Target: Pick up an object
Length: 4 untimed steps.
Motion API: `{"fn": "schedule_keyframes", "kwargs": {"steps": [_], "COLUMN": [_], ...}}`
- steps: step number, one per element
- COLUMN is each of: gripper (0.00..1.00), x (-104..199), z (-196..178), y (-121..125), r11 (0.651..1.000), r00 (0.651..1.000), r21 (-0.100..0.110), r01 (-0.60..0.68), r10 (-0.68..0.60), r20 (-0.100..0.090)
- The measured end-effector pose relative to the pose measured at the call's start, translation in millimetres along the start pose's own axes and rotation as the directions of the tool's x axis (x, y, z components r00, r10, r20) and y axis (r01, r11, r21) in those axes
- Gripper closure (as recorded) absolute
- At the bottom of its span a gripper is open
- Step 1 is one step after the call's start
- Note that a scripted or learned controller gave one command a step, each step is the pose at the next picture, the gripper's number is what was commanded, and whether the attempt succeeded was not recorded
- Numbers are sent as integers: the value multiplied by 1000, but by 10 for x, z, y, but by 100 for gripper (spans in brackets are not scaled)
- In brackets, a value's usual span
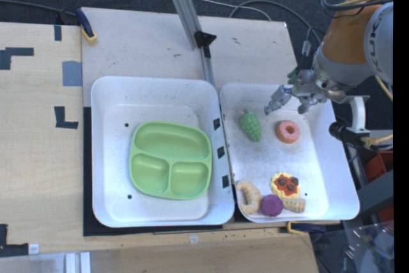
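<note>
My gripper [289, 103] hangs over the far part of the right bin [332, 166] with its two fingers spread apart and nothing between them. Just below it lies a pink-iced doughnut [288, 132]. A green bumpy fruit, like a bunch of grapes [250, 124], lies to the lower left of the gripper. At the bin's near edge sit a tan pretzel-like piece [247, 195], a purple ball [271, 205] and a yellow pizza slice with red topping [287, 186].
The left bin [108, 137] holds a green divided plate [170, 160]. A slanted metal pole [185, 0] crosses the bench top toward the seam between the bins. The grey-and-orange arm [354, 35] enters from the right.
</note>
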<state>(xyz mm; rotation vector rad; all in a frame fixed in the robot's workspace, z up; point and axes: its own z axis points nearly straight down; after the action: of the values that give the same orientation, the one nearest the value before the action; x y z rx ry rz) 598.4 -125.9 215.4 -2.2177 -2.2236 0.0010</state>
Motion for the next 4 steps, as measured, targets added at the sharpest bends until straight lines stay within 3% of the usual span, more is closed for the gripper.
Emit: {"fn": "schedule_keyframes", "kwargs": {"steps": [1, 4], "gripper": [0, 0], "x": [0, 55], "z": [0, 1284], "y": [0, 55], "r11": [1000, 1000], "r00": [1000, 1000], "r21": [0, 1], "r01": [0, 0], "r10": [0, 0], "r20": [0, 2]}}
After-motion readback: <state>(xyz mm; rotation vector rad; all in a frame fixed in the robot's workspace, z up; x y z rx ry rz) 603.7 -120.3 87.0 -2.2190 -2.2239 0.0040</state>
